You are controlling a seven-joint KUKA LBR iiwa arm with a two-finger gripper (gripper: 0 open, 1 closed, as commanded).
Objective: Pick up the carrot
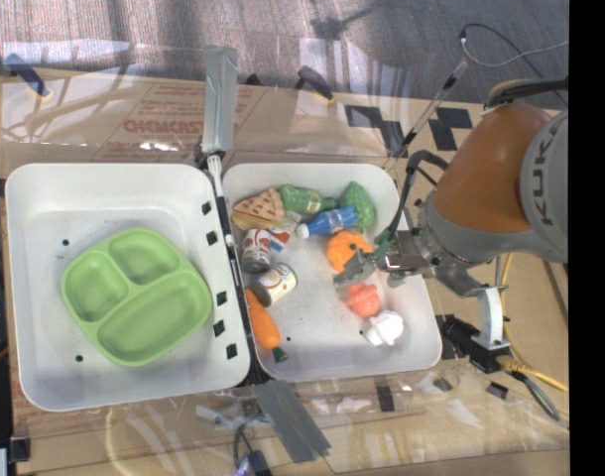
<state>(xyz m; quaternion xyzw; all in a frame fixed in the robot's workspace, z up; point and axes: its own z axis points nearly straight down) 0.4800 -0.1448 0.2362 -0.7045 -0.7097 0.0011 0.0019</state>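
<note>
On my screen the left bin carries a green divided plate lying flat near its middle. Across the divider, the right bin is crowded. The carrot lies against that bin's left wall, toward its near corner, orange with its tip pointing up the wall. Just above it I see two small cans, and at twelve o'clock from those a waffle-patterned slice. Further right sit a green leafy piece, a blue bottle, another green item, an orange fruit, a reddish piece and a white piece. The gripper hovers over the orange fruit; I cannot tell how its claw stands. From the claw, the carrot lies at about eight o'clock, well apart.
</note>
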